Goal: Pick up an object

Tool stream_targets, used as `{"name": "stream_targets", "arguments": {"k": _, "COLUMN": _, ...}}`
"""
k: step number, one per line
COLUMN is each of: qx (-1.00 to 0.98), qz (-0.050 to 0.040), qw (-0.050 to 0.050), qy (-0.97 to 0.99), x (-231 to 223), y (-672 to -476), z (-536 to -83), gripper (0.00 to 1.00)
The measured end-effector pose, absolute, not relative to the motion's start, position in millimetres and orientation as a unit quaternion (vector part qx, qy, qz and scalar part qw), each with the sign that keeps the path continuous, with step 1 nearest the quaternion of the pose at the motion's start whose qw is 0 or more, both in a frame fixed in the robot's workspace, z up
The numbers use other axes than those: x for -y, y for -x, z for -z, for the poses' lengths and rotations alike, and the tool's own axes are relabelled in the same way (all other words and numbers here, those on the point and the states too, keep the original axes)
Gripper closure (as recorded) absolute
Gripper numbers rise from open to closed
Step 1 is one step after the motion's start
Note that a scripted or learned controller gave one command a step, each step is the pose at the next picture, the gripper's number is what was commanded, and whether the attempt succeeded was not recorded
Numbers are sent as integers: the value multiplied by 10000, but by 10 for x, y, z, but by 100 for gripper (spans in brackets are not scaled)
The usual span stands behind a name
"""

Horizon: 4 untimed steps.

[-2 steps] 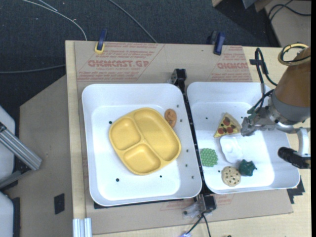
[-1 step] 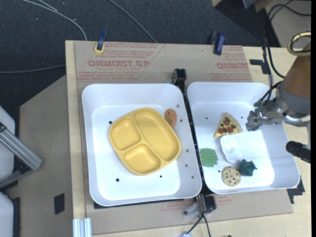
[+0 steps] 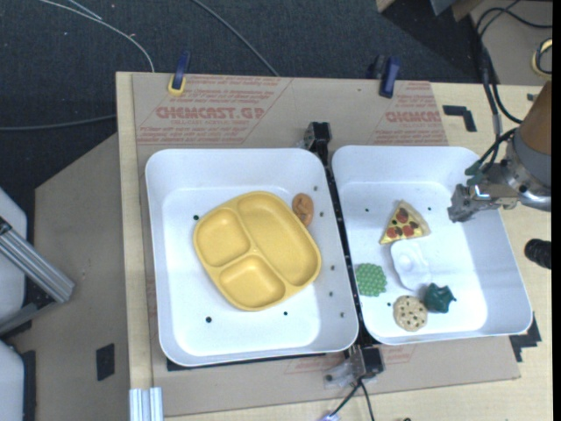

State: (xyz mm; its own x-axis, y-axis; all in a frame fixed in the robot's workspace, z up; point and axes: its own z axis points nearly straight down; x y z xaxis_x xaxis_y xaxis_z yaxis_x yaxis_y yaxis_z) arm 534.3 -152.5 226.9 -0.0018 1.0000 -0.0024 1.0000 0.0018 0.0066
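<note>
The right bin [image 3: 491, 261] holds a pizza slice [image 3: 404, 224], a white lump [image 3: 410, 262], a green round piece [image 3: 371, 279], a cookie [image 3: 409, 312] and a dark green toy [image 3: 437, 298]. My gripper [image 3: 467, 202] hangs over the right bin's upper right part, to the right of the pizza slice, with nothing seen between its fingers. In the left bin [image 3: 175, 235] lies a yellow divided tray [image 3: 255, 249], and a small brown piece [image 3: 302, 206] rests at its upper right edge.
Both bins sit side by side on a cardboard-covered bench [image 3: 263, 112], joined by a black clip [image 3: 317, 135] at the back. Blue clamps [image 3: 180, 71] hold the board's far edge. Cables run at the upper right.
</note>
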Motion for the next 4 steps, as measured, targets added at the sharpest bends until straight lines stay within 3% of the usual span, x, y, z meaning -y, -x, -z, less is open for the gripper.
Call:
{"name": "stream_targets", "arguments": {"k": 2, "qx": -7096, "qz": -4, "qw": -13, "qy": -7047, "x": 374, "y": -5553, "z": -2302, "gripper": 100}}
{"name": "stream_targets", "arguments": {"k": 4, "qx": -7095, "qz": -16, "qw": 6, "qy": -7047, "x": -848, "y": -5737, "z": -2369, "gripper": 100}}
